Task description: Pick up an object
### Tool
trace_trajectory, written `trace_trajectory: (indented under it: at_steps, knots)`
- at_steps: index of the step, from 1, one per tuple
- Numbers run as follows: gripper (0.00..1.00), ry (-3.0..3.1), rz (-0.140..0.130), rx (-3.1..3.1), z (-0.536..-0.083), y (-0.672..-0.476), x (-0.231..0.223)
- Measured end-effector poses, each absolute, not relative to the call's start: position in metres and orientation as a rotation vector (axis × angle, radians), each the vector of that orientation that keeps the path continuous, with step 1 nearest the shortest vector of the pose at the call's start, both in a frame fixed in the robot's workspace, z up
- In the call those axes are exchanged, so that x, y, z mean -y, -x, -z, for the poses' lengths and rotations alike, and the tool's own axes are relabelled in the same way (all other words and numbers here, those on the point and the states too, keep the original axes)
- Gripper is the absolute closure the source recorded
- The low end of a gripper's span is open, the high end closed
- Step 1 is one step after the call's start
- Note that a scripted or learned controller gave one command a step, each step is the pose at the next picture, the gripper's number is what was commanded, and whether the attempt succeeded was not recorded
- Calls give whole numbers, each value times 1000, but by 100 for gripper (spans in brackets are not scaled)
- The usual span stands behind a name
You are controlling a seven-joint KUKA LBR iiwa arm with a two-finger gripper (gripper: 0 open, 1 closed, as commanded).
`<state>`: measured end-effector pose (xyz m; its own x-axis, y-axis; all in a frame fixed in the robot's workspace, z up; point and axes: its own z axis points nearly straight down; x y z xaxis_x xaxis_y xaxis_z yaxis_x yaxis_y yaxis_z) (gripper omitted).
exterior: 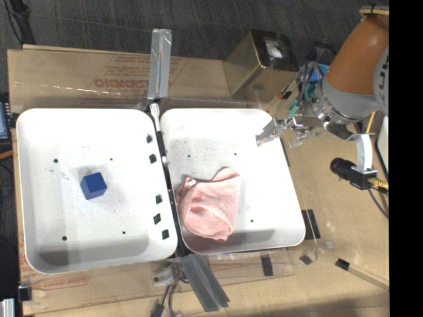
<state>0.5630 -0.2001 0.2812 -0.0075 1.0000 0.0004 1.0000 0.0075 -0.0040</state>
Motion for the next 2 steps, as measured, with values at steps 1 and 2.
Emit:
trace_trajectory:
  at_steps: [1, 2]
  knots:
    - [0, 2151, -5, 2284, -118, -578, 174]
    - [0, 2002, -2, 2416, -92, -579, 144]
